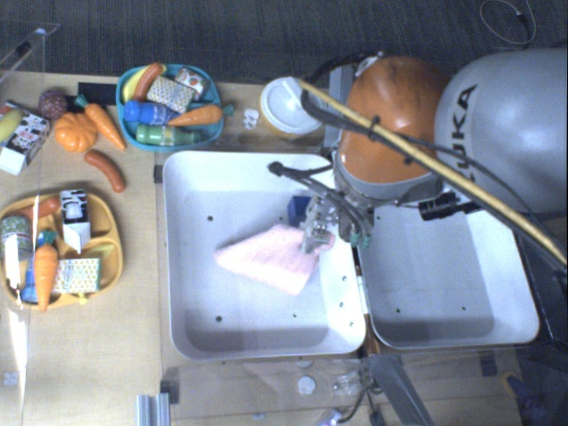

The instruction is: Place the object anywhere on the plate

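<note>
The grey arm (497, 131) is reaching in from the right, its casing showing the letters "KUKA" running sideways in black, with the orange band (395, 118) just left of them. The jaws (318, 238) are hanging over the right part of the left bin (186, 327), at the upper right corner of a pink plate (266, 257) that is lying flat near the bin's middle. Whether the jaws are open or closed, I cannot tell, since the wrist hardware is crowding them from above. A small blue object (298, 209) is sitting just left of the jaws and just beyond the plate's top edge; whether it is touching the plate is unclear. The right bin (444, 318) is lying beside the left one, partly under the arm. On the counter (133, 229) to the left, a blue bowl (169, 105) is holding toy food, and a yellow tray (62, 251) is carrying more, including small printed cartons whose writing is too small to read. A toy pumpkin (74, 131), a carrot (108, 127) and a sausage (105, 170) are lying loose between them. A white cup (286, 105) is standing behind the left bin.
</note>
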